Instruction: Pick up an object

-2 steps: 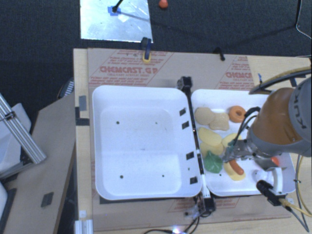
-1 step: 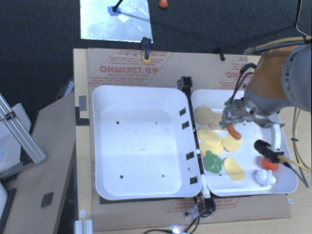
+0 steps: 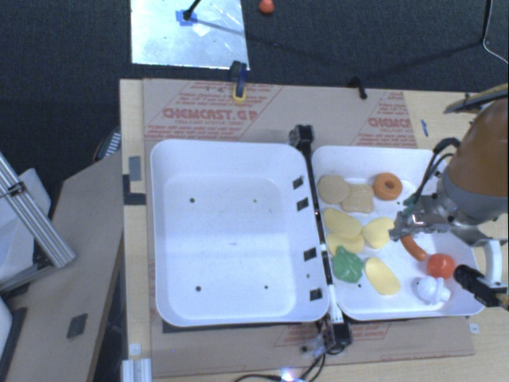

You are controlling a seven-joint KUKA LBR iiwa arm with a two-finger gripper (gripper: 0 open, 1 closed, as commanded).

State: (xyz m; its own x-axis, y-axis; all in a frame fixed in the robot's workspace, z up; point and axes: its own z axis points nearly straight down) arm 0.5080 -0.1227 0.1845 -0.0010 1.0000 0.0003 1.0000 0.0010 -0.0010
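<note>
The right bin (image 3: 374,159) holds several toy foods. Among them are an orange donut (image 3: 388,185), a tan round cookie (image 3: 333,188), a tan piece (image 3: 359,200) and a yellow lump (image 3: 377,232). My gripper (image 3: 404,226) hangs low over this bin, right beside the yellow lump and just above an orange sausage-like piece (image 3: 413,248). The arm's wrist (image 3: 469,197) hides the bin's right side. Nothing is visibly lifted.
A pale yellow piece (image 3: 342,224), a green leafy toy (image 3: 347,265), a yellow lemon shape (image 3: 382,277), a red tomato (image 3: 440,265) and a white object (image 3: 431,290) lie toward the front of the right bin. The left bin (image 3: 231,153) sits beside it, with black clips (image 3: 303,205) along the divider.
</note>
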